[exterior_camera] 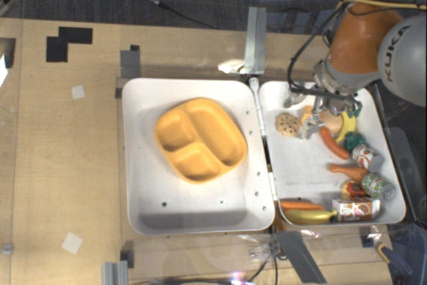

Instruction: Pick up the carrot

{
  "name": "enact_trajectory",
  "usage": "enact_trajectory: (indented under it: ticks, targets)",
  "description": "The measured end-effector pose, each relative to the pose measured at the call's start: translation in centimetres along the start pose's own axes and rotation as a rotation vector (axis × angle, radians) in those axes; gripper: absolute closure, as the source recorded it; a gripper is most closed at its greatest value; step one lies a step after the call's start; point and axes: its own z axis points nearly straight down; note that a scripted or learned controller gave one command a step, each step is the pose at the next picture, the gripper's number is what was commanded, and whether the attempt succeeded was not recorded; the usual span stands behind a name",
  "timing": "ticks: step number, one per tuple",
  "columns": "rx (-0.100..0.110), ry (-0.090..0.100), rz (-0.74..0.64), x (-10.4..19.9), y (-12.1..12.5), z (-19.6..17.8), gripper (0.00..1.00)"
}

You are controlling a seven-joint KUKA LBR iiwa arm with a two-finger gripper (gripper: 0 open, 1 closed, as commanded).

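Note:
The carrot (pixel 303 205) is a slim orange piece lying flat along the front wall of the right bin (pixel 293 170), just behind a yellow banana (pixel 312 215). My gripper (pixel 320 118) hangs low over the back of the same bin, well behind the carrot, between a cookie (pixel 287 124) and a yellow-and-green toy (pixel 347 130). A tan round piece (pixel 331 122) sits right at the gripper. The wrist hides how the gripper stands.
A red-orange long piece (pixel 333 143) and an orange one (pixel 348 171) lie mid-bin. Small cans (pixel 367 157) (pixel 377 185) (pixel 357 209) crowd the right and front walls. The left bin (pixel 143 203) holds a yellow divided plate (pixel 200 139).

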Motion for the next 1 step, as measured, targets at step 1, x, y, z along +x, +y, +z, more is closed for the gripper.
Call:
enact_trajectory:
  ticks: [1]
  targets:
    - [0.002, 0.000, -0.010, -0.35, 1.54, 0.20, 0.00]
